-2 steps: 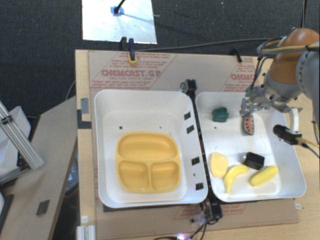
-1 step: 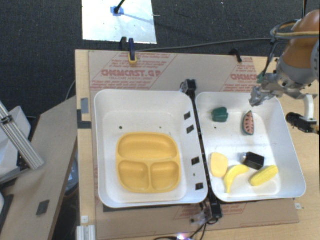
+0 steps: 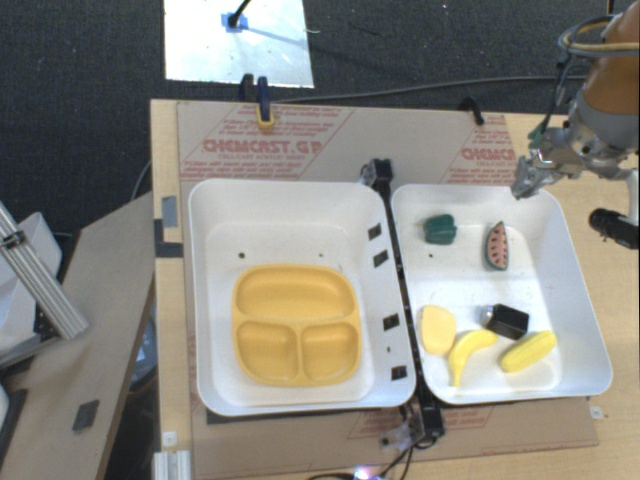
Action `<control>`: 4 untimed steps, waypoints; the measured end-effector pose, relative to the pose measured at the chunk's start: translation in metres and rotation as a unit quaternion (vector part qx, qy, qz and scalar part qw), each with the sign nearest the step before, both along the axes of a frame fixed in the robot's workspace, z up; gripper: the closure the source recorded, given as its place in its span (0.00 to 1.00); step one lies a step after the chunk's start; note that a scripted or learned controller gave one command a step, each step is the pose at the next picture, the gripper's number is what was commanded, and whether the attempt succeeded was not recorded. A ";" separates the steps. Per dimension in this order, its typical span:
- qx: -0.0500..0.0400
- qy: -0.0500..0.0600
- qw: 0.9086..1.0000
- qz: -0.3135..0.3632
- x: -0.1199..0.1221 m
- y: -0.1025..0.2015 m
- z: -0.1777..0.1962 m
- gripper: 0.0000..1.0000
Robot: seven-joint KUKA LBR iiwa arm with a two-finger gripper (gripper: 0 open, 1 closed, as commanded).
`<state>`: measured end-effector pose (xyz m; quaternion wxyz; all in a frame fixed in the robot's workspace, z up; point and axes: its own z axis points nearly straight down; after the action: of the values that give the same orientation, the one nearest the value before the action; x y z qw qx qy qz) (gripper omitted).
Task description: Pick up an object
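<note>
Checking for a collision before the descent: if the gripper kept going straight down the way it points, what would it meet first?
Probably the far right corner rim of the right shallow white bin, just below the two-finger gripper. Height above it is unclear from this slanted view.

The scene is viewed from a single fixed camera mounted above the bench (image 3: 330,138), directed downward at a slant. Both white bins are framed in full: the left bin (image 3: 215,218) is placed near the centre, the right bin (image 3: 565,268) toward the right side. The far edge of the bench is seen in the upper part of the frame, with dark floor (image 3: 80,58) beyond it; the near edge is cut close by the lower border. The arm (image 3: 610,78) is admitted at the upper right. A moderate distance is kept, so small items remain distinguishable.
</note>
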<state>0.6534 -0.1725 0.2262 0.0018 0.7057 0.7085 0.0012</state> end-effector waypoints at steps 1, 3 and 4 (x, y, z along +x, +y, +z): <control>0.000 0.000 1.000 0.002 0.007 0.050 0.003 1.00; 0.000 0.002 1.000 0.001 0.000 0.140 -0.008 1.00; 0.001 0.002 1.000 0.002 -0.005 0.193 -0.016 1.00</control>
<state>0.6480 0.0206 0.2106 -0.0002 0.7042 0.7100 0.0004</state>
